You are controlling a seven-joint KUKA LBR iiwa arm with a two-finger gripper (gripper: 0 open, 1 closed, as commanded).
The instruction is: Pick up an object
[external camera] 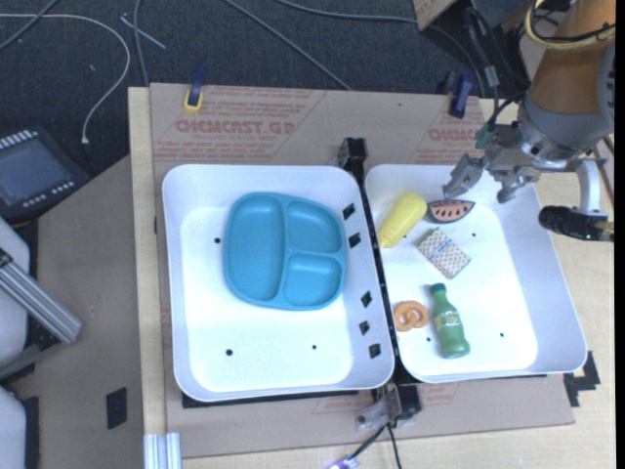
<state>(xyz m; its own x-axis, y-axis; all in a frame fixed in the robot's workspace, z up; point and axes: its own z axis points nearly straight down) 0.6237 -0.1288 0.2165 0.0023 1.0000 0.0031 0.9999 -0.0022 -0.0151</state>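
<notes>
So the desk is a pale tan board, with a sheet of brown cardboard printed in red lettering laid under the two shallow white plastic bins. A blue clamp pins the cardboard at the far left edge and another blue clamp sits at the far right. Beyond the board it's dark grey carpet with thin white cables looping around, and a small black screen unit sits off to the left.

The left bin holds a light blue plastic divided plate. The right bin has the pickable stuff: a yellow toy corn-shaped piece, a toy watermelon slice just beside it, a small checkered packet, an orange pretzel-shaped toy, and a green toy bottle right next to the pretzel.

The grey-and-orange arm comes in at top right. Its end effector hovers over the far end of the right bin, just above the watermelon slice, fingers spread apart with nothing between them.
</notes>
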